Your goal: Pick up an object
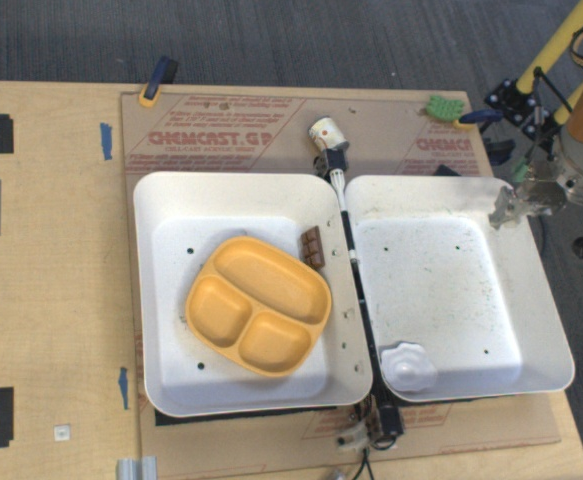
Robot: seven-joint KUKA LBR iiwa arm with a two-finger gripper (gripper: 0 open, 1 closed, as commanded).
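Yellow divided tray (259,305) lies in the left bin (161,218); a clear lid (408,365) rests in the right bin (531,318). Pincer (508,208) hovers at the right bin's far right corner, grip state indiscernible.

bench (51,298) bears two bins (161,298).

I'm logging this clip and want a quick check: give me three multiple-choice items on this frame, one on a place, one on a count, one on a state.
1. Where does the yellow plastic divided tray lie?
A. left white bin
B. right white bin
C. on the cardboard sheet

2. How many compartments does that tray have?
A. two
B. three
C. five

3. How does the tray sit?
A. open side up
B. upside down
C. standing on edge

Answers:
1. A: it rests on the floor of the left white bin, beside a small brown block.
2. B: one long and two smaller hollows show.
3. A: its hollows face the camera.
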